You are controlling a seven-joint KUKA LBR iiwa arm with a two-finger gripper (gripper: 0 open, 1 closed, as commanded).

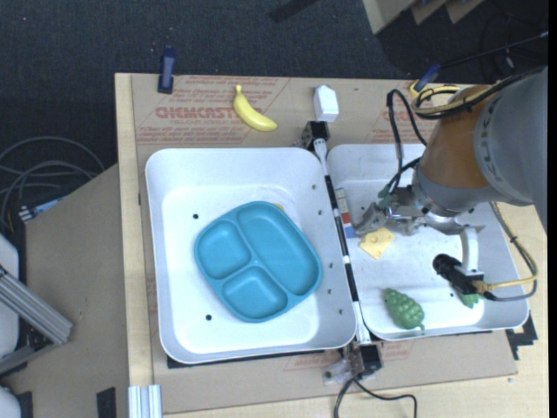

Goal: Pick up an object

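The gripper (380,220) hovers low in the right bin (496,320), just above the yellow wedge (376,244) near its left wall; its grip I cannot tell. The wedge's long axis runs diagonally.

A pale yellow wedge (377,244), possibly cheese, lies flat in the right bin (496,319).

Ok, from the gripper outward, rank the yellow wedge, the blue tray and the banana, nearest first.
From the gripper:
1. Yellow wedge, just below it in the right bin.
2. Blue tray, in the left bin.
3. Banana, on the board above the left bin.
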